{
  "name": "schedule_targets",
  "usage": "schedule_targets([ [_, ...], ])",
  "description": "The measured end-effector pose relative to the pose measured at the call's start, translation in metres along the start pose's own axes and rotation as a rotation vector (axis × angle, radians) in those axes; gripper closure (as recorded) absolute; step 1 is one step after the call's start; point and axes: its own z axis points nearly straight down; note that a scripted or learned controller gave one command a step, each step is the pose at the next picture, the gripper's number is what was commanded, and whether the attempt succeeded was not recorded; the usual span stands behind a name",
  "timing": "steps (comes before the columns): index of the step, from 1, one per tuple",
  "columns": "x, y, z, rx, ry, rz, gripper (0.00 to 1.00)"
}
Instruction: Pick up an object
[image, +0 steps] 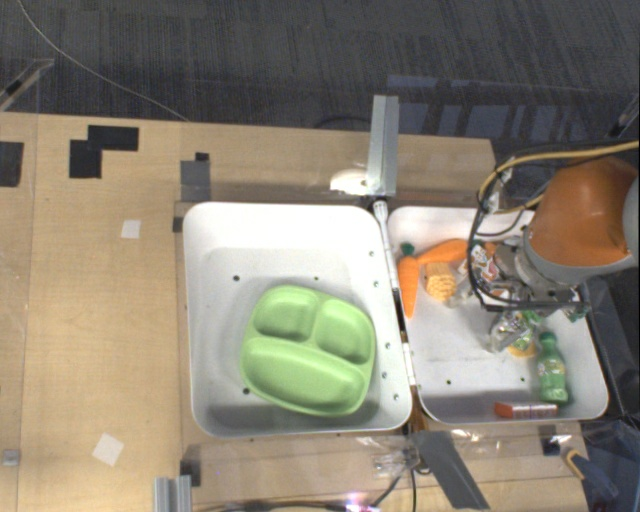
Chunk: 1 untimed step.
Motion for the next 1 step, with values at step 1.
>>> schedule_targets([
  [1, 0.011, 0.066, -0.0021, 0.0, -0.003, -0.186, 0.0],
])
